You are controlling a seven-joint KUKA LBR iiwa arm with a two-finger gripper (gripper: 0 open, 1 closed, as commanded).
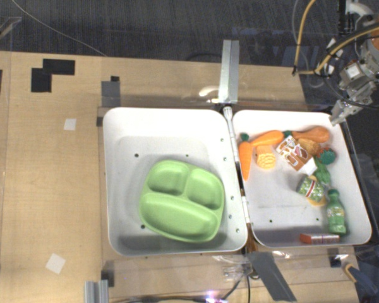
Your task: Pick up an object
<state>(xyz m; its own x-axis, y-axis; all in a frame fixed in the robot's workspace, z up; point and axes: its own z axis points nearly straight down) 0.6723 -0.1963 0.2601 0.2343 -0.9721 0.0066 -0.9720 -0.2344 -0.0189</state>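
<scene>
a: where's the toy carrot (260, 140)?
b: lying in the right bin (290, 229), upper left, touching the corn slice (266, 161).
a: handling?
b: likely light, stiff, slick; best pinched mid-body.
a: end effector (338, 113)?
b: above the bin's far right corner, holding nothing.

Arm (372, 55) cut off by frame's right edge above right bin (284, 223); most of body out of shot. Gripper (339, 113) at bin's far right corner: too small and blurred to read fingers. Labels on carton (291, 151) and bottles (335, 212) inside bin illegible. Carrot (244, 160) partly tucked against bin's left wall.
</scene>
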